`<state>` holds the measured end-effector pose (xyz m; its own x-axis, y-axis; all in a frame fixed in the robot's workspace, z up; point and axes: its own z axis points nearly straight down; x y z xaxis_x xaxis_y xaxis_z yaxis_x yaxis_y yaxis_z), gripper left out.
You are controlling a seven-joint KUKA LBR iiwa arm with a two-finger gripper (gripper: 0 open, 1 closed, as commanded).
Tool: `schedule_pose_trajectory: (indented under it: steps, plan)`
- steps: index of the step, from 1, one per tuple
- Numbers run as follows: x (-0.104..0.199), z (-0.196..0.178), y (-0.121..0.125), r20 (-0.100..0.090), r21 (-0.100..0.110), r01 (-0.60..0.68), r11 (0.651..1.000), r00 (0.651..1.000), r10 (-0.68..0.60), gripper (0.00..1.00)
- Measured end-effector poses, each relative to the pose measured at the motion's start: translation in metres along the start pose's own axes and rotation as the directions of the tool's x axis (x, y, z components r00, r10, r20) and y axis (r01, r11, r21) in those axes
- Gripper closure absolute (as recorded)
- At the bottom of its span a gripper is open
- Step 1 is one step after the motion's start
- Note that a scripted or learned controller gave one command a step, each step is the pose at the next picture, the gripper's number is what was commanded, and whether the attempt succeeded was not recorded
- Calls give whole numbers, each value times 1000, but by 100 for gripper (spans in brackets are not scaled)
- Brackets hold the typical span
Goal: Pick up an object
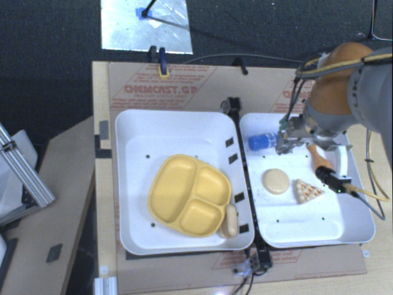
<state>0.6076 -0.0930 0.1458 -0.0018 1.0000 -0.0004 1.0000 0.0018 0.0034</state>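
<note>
Two white bins side by side on a bench (184, 85) lined with printed cardboard. Gripper (285, 145) down in the right bin (307, 226), toward its upper left corner, on a grey arm (344, 91) reaching in from the right. Cannot tell whether spread or pressed together, with the tips lost against the wrist hardware. Just left of the gripper, a blue bottle (261, 142) lying on its side on the bin floor, close to the gripper or touching it; cannot tell which, and not visibly gripped. Below it, apart from the gripper, a round beige bun (276, 180) lying flat. Right of the bun and just beside it, a pizza wedge (307, 191) with its point toward the lower left. Up and right of the bun, under the wrist, an orange stick (319, 157) partly covered by the arm. In the left bin (178, 134), a yellow tray (187, 194) with three compartments, turned at a slant, nearer the lower right. Against the tray's lower right edge, touching it, a pale oval roll (230, 220), close to the wall between the bins
</note>
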Motion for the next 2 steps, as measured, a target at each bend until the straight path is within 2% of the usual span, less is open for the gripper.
schedule_pose_trajectory:
  steps: [1,2]
  plan:
    - [2,-49,-7,0,-3,1,1000,1000,-1,100]
    - [1,-63,-6,0,0,1,1000,1000,-1,100]
